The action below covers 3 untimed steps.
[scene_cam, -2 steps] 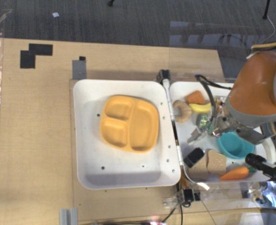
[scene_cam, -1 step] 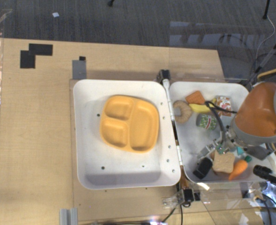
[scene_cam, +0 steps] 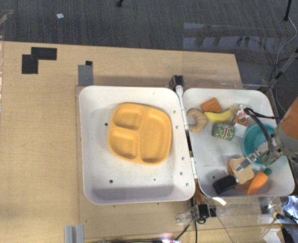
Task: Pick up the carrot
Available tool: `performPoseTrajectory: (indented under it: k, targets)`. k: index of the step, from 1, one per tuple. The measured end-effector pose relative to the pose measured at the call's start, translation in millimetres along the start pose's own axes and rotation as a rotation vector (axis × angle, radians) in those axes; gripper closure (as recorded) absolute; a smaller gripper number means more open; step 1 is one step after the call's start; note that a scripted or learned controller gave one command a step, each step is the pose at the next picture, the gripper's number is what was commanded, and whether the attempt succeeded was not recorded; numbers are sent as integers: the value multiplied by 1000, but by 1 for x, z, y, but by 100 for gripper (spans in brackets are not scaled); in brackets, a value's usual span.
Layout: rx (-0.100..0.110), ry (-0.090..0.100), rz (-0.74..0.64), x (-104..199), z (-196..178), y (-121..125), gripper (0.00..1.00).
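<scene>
Grey carpet runs behind a pale wooden bench (scene_cam: 37, 151) that carries black tape patches at its far left corner and two shallow white bins set side by side. Farthest left, the left white plastic bin (scene_cam: 95, 186) holds a yellow-orange moulded plate with three compartments (scene_cam: 140, 133), lying flat near its middle. Moving across the shared rim, the right white plastic bin (scene_cam: 209, 156) is crowded: a beige ring-shaped pastry (scene_cam: 197, 119) sits by the divider, an orange wedge-shaped block (scene_cam: 211, 106) lies beyond it, a yellow banana (scene_cam: 218, 116) rests just beside, and a small green-and-white can (scene_cam: 222, 131) lies below the banana. Nearer the front edge a black rectangular block (scene_cam: 223, 185) touches a tan bread-like piece (scene_cam: 241, 172). Just right of these lies the small orange carrot with a green top (scene_cam: 257, 182), tilted, its green end pointing up and right, close to the bin's front right corner and beside a teal round bowl (scene_cam: 252, 138). The two-finger metal gripper (scene_cam: 256, 157) hovers just above and left of the carrot, near the bread piece; nothing sits between its fingers, though whether they are spread or closed I cannot tell.

Judging the risk: descending from here could catch the bread piece or bowl rim instead, and the carrot's tapered shape beside the bin wall could let it slip or roll away
</scene>
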<state>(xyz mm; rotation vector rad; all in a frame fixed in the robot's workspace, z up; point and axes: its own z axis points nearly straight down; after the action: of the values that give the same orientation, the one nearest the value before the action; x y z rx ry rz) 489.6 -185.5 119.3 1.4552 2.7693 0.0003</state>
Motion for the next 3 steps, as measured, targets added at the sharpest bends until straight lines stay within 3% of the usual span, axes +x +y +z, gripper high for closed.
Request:
performPoseTrajectory:
  k: [1,2,3]
  targets:
    - [-9,7,-188,1,22,7,0]
    - [-23,-17,-187,-4,9,12,100]
    - [-23,-18,-186,-4,9,12,0]
